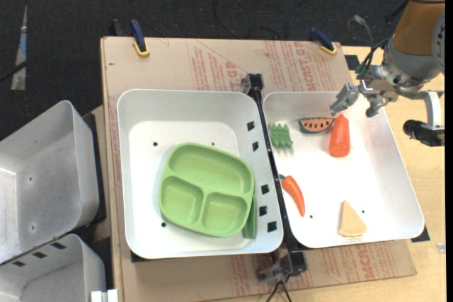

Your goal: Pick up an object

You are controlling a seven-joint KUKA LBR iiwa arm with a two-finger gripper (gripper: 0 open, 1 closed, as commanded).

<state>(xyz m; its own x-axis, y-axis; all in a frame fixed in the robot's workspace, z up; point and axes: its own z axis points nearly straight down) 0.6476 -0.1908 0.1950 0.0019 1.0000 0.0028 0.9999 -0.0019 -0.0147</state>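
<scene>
In the camera view, the gripper (359, 100) hangs with its fingers spread and nothing between them, over the far edge of the right bin (396, 173). The orange cylinder (339, 136) lies just below and slightly left of it in this view, its long axis running nearly away from the camera. The watermelon slice (316, 125) sits just left of the cylinder, so I judge the cylinder the nearer target.

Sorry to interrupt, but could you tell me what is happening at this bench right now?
The arm reaches in from the right, its gripper open and holding nothing, above the far edge of the right bin. That bin holds a watermelon slice, an orange cylinder, a green toy, a red chili pepper and a cheese wedge. The left bin holds a green divided tray. Nothing is picked up yet.
</scene>
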